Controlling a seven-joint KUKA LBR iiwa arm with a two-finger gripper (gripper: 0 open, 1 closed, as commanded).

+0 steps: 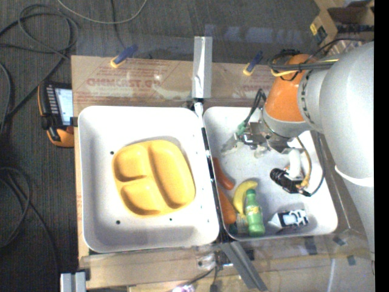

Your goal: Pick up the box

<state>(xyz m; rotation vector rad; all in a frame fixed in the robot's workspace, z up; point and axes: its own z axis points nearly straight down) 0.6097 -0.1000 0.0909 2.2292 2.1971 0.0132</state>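
box: small, black-and-white carton lying flat in right bin's near corner | hand: finger state unclear

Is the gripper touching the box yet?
Apart. The camera view shows the gripper high in the right bin, with bare floor between it and the box.

The box, a small carton with black-and-white print, lies flat on its side on the floor of the right bin, in that bin's near right corner. It rests below and slightly right of the end effector, well apart from it, and just right of the green bottle, untouched.
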